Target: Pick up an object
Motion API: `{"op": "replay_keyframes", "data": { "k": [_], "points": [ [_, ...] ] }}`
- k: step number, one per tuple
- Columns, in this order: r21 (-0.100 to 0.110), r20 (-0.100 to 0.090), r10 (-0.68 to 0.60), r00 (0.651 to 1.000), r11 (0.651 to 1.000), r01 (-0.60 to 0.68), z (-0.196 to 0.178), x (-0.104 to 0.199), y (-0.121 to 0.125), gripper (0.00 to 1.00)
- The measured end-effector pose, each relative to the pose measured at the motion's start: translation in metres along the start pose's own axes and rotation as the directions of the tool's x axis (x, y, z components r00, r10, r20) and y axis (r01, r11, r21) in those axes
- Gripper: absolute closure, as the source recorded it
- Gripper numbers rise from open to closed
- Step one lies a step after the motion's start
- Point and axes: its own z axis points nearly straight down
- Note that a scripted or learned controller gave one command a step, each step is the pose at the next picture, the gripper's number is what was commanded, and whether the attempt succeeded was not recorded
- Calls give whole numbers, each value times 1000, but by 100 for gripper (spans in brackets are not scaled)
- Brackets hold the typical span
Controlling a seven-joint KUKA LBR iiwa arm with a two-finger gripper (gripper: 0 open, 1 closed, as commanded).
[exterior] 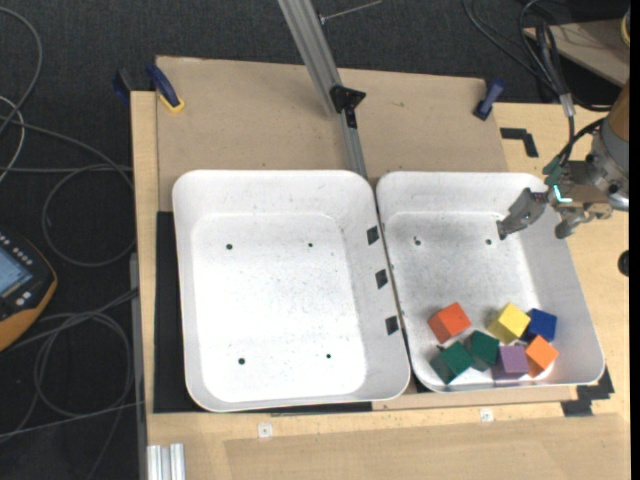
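Note:
Several small coloured blocks lie clustered in the near right corner of the right bin (440, 258): an orange-red block (450, 321), a yellow block (511, 321), a blue block (541, 323), an orange block (541, 352), a purple block (512, 360) and two dark green blocks (470, 353). My gripper (541, 216) hangs over the far right edge of that bin, well away from the blocks. Its two fingers are spread apart with nothing between them.
The left bin (275, 288) sits beside the right one, with black clips along the divide. A slanted metal rail (320, 63) rises from the bench's back. Blue clamps hold the board's far corners. Cables lie on the floor to the left.

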Motion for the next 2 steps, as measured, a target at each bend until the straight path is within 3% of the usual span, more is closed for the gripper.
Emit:
{"op": "replay_keyframes", "data": {
  "k": [1,2],
  "points": [
    [-4,1,0,1000,1000,0,-2,0,1,0],
    [1,0,0,1000,1000,0,42,2,6,0]
  ]
}}
